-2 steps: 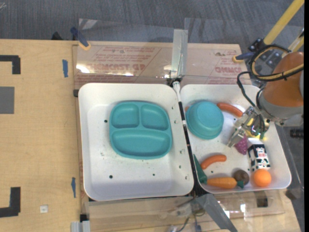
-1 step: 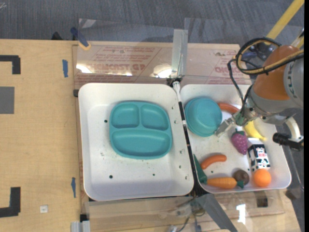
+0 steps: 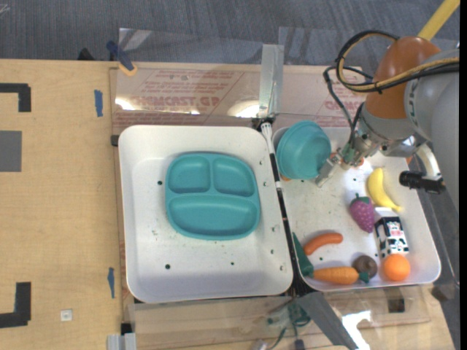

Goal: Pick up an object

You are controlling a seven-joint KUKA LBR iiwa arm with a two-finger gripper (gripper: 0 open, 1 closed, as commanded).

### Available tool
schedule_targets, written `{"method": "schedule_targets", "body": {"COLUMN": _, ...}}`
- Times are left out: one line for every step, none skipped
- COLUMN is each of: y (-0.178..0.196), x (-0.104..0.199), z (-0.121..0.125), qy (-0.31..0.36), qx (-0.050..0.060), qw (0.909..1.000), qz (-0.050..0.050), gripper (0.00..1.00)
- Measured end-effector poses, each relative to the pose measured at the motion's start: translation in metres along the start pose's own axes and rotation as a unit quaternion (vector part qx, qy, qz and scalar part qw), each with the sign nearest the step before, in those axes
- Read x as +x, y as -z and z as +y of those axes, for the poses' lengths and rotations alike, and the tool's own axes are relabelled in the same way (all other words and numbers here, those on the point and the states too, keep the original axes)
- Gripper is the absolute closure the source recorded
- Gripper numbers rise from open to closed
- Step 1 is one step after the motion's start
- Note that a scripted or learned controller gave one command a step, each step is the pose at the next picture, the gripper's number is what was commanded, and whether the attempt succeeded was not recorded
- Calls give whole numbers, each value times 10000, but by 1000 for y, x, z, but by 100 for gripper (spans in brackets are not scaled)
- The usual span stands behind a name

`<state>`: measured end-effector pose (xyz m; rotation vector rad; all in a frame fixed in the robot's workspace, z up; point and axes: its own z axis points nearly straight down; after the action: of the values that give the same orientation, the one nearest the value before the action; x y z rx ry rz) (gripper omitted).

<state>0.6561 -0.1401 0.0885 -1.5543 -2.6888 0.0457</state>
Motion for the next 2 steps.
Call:
{"method": "schedule_targets", "body": {"y": -4, "x": 20, "z": -80, "qy": 96, "qx": -232, "qw": 9996, "qz": -116, "gripper": 0}}
{"method": "schedule_targets", "body": {"y": -1, "x": -4, "z": -17, "qy": 1001, "qx": -103, "qw": 9949, "qz": -58, "gripper": 0}}
